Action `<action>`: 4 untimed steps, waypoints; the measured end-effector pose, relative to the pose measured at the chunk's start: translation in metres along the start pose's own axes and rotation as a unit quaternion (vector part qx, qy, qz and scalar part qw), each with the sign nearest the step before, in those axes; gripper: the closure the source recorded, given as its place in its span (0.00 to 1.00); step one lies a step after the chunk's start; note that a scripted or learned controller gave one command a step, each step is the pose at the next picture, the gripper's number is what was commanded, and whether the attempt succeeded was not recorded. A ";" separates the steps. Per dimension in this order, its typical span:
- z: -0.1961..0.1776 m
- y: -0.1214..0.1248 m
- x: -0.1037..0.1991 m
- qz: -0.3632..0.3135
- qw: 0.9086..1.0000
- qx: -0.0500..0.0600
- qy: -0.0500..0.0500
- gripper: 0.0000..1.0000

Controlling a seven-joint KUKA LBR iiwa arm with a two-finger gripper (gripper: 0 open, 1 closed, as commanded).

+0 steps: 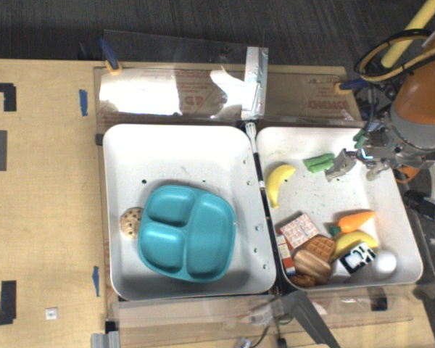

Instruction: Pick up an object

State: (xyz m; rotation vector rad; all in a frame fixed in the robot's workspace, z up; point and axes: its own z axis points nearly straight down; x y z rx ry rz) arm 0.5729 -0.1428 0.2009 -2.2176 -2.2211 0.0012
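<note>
Nearest, toy foods [332, 251] crowd the right bin's [304, 194] front corner. Farther back lie a banana [277, 182] and a green piece [318, 163]. The gripper [342, 164] hangs beside the green piece, fingers parted, gripping nothing.

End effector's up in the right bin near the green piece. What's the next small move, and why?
Probably a short shift toward the green piece and then down onto it. The end effector hangs right beside it in the upper part of the right bin, and that piece lies alone on bare floor. The banana is further left, and the rest is heaped at the bin's lower end, a harder grab.
</note>
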 end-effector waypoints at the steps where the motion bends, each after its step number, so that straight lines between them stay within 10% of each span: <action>1: 0.033 -0.076 -0.037 -0.053 0.999 0.001 -0.001 0.00; 2: -0.026 -0.036 -0.069 -0.221 0.975 -0.004 -0.004 0.00; 3: 0.085 -0.090 -0.056 -0.219 0.976 0.000 0.000 0.00; 4: 0.114 -0.075 -0.032 -0.196 0.981 -0.003 -0.002 0.00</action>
